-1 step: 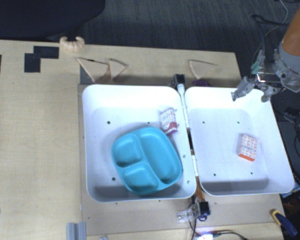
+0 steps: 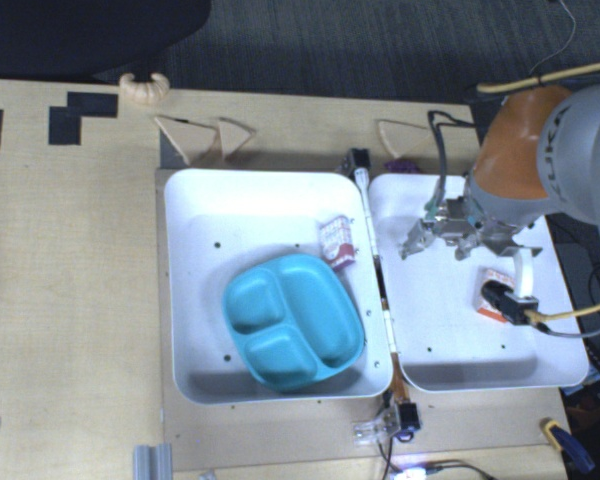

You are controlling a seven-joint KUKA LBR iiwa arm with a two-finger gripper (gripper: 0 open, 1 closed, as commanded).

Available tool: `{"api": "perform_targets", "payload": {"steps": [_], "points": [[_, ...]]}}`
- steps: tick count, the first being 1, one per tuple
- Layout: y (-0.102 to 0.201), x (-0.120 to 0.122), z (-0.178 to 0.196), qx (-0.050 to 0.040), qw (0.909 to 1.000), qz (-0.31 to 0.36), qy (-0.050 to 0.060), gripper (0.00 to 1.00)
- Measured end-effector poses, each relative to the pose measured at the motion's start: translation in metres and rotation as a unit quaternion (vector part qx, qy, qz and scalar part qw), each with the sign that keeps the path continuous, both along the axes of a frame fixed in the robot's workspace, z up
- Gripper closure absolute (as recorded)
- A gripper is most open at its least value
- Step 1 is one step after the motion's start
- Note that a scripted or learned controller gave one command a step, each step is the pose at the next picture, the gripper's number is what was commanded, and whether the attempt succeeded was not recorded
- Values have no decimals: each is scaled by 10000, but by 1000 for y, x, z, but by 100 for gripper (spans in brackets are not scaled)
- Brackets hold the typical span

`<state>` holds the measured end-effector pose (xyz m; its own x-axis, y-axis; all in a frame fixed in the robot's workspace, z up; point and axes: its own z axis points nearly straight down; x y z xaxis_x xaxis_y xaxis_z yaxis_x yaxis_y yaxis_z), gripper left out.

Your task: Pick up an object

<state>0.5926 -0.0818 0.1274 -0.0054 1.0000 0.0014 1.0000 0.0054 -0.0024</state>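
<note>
Blue divided plate [image 2: 295,318], three compartments in all, lies flat in the left bin [image 2: 195,268], toward that bin's near right corner, with its two smaller compartments on the left and its one large compartment on the right. A small white and red packet [image 2: 337,240] lies in the same bin just beyond the plate's far right edge, close against the wall shared with the right bin [image 2: 460,363]; I cannot tell whether packet and plate touch. The jaws are not over either of these. They hang in the far half of the right bin, across the dividing wall from the packet and well apart from the plate, which sits to their left and nearer the camera. They stand parted, with only bare white bin floor showing between the two metal fingers, so they have hold of nothing. The grey arm [image 2: 580,158] comes in from the right, and its orange band [image 2: 510,153] sits above the wrist over the right bin's far right corner. A small purple thing [image 2: 405,166] shows just outside the far rim of the right bin, too little of it in sight to name. Both bins rest on a pale wooden worktop [image 2: 70,268], and dark carpet [image 2: 380,18] lies beyond its far edge.
</note>
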Motion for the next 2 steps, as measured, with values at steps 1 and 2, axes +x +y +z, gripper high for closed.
{"api": "perform_targets", "payload": {"steps": [1, 2], "points": [[-10, -94, -40, -7, 10000, -20, -45, 0], [-13, -40, -40, -12, 10000, -7, -64, 0]]}}
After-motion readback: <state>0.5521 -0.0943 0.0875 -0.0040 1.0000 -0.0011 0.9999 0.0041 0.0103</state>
